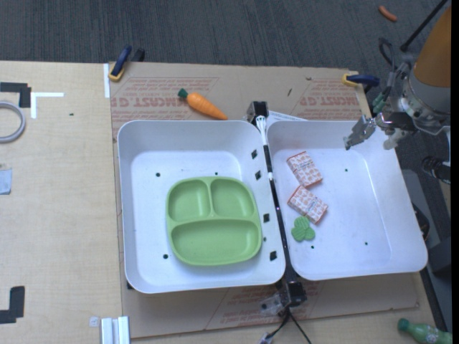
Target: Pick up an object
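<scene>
- Hand [371, 130] hangs over the right bin's [373, 256] far right corner; fingers look parted, with nothing between them.
- Candidate objects: two patterned packets [303, 168] [308, 203] and a green piece [303, 229], grouped near that bin's left wall.
- Left bin holds a green divided plate [213, 221]; a toy carrot [204, 104] lies on the desk's far edge.
- Risk, judged: packets lie close together and flat, so a descent may nudge one, or close on air.
</scene>
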Robot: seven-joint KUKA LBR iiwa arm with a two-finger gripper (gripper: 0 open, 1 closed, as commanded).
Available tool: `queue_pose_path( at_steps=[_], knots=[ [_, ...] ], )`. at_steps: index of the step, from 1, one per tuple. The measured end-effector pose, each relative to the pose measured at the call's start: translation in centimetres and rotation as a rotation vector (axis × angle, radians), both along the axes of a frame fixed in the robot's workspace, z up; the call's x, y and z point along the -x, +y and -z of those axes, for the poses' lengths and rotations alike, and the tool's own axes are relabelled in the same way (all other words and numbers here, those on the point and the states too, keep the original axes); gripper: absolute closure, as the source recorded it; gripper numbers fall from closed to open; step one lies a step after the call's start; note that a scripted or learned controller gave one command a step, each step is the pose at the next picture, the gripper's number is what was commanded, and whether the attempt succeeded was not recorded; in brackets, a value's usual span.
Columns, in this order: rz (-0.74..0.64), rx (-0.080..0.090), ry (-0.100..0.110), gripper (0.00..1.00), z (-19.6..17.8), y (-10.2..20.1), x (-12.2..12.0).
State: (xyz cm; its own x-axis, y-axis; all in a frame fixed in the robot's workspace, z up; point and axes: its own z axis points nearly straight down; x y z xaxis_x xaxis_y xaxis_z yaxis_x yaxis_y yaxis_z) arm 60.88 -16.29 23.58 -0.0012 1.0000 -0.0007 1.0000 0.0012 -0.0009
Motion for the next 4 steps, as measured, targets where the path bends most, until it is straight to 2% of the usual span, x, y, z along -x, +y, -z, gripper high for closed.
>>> queue_pose_path(
  at_steps=[1, 2, 3, 4],
  knots=[
    [-0.079, 0.000, 0.000, 0.00, 8.2, 6.3, 2.0],
    [-0.242, 0.000, -0.002, 0.00, 4.3, 14.3, 2.6],
    [-0.747, 0.000, -0.002, 0.00, 4.3, 11.9, 2.8],
    [-0.698, 0.000, -0.002, 0.00, 4.3, 16.4, 2.9]
  ],
)
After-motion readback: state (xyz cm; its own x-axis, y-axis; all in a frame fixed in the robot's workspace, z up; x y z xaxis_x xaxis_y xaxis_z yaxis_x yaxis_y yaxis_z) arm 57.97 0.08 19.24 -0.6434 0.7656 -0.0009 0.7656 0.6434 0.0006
